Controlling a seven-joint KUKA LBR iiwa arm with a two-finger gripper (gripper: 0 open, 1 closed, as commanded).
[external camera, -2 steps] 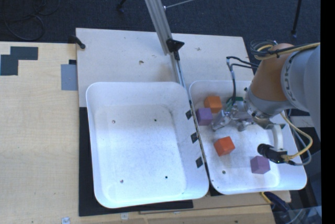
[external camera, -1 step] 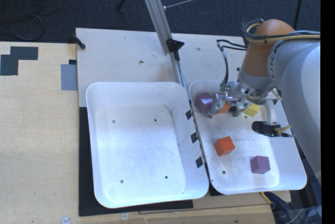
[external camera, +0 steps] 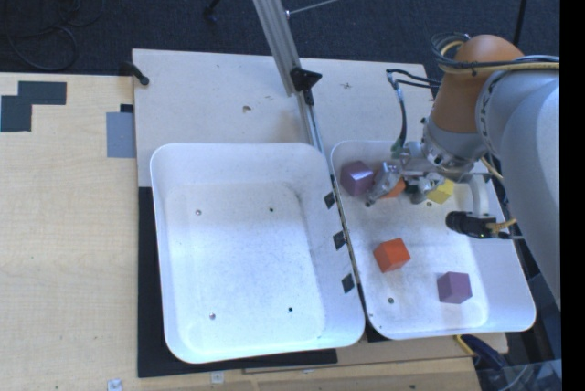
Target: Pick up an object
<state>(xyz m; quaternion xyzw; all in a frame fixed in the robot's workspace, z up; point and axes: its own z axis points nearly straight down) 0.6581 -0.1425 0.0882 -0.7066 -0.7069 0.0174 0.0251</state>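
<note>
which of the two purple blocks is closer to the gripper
The purple block at the right bin's top-left, just beside the gripper; the other purple block lies near the bottom.

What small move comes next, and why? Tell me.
Probably lift the gripper a little to test the grasp. It sits low in the right bin beside the purple block, with something orange at its tip; whether that is held is unclear.

2 bins side by side; 4 blocks in the right bin, tool above.
</note>
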